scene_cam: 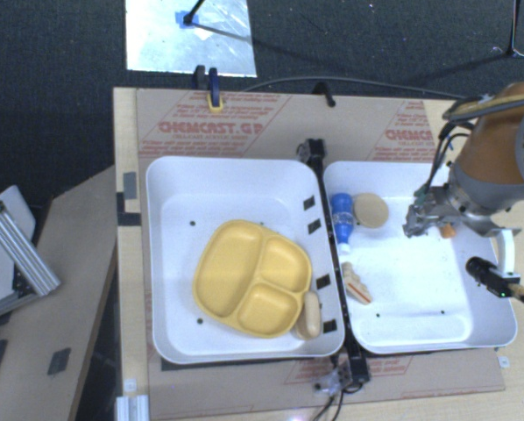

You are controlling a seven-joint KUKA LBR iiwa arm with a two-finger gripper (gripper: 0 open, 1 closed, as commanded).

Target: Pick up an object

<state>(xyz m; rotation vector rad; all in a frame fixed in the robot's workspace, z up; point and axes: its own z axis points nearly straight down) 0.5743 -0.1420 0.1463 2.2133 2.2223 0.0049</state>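
The arm's gripper hangs low over the upper right part of the right bin. A small orange bit shows just beside it; I cannot tell what it is. Along the right bin's left side lie a blue bottle, a round tan piece and a small striped orange-and-white item. The left bin holds a yellow divided plate with a beige oblong piece against its lower right corner.
A black divider with clips runs between the two bins. The arm's grey body with its orange band and a black cable part overhang the right bin's right side. Cardboard lies under both bins.
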